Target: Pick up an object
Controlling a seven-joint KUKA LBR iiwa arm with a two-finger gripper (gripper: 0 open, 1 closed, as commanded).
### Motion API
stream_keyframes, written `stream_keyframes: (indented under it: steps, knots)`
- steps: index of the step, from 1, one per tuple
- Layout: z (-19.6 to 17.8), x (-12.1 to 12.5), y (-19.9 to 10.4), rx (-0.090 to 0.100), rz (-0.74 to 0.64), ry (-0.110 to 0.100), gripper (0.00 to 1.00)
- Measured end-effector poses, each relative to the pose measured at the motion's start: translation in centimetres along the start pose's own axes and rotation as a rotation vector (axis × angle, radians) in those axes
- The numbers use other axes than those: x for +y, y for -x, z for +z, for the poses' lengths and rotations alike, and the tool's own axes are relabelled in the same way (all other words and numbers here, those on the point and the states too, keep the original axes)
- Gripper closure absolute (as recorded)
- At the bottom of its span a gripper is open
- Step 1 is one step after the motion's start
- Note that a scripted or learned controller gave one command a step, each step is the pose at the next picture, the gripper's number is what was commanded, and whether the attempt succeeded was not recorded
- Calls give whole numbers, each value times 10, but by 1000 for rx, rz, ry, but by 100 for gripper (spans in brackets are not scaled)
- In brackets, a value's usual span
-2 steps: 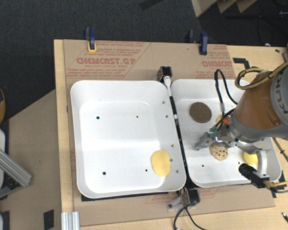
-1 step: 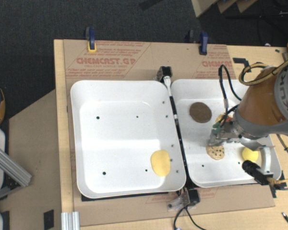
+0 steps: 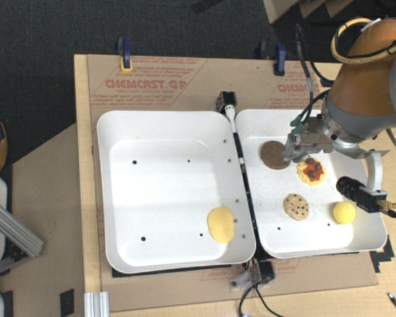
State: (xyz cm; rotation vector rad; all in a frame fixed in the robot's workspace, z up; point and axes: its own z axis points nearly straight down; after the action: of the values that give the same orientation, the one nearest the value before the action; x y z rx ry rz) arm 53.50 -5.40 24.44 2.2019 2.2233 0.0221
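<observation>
My gripper point(image 3: 297, 152) hangs low in the right bin point(image 3: 270, 240), at the right edge of a flat brown disc point(image 3: 272, 155). Just to its right lies a small red and yellow piece point(image 3: 312, 172). Nearer the front of that bin sit a speckled cookie point(image 3: 296, 207) and a yellow ball point(image 3: 343, 212). In the left bin point(image 3: 119, 144), a pale yellow oval lump point(image 3: 221, 223) rests near the front right corner. The arm's grey and orange body covers the far right part of the right bin.
A black divider strip point(image 3: 239, 164) runs between the two bins. A black tool point(image 3: 360, 194) on the arm juts over the right bin's right side. Brown board point(image 3: 152, 78) with blue clamps point(image 3: 125, 46) lies behind the bins.
</observation>
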Motion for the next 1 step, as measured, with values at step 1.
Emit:
stream_keyframes:
  steps: [1]
  knots:
    - [-222, 17, -3, -3, 7, 4, 100]
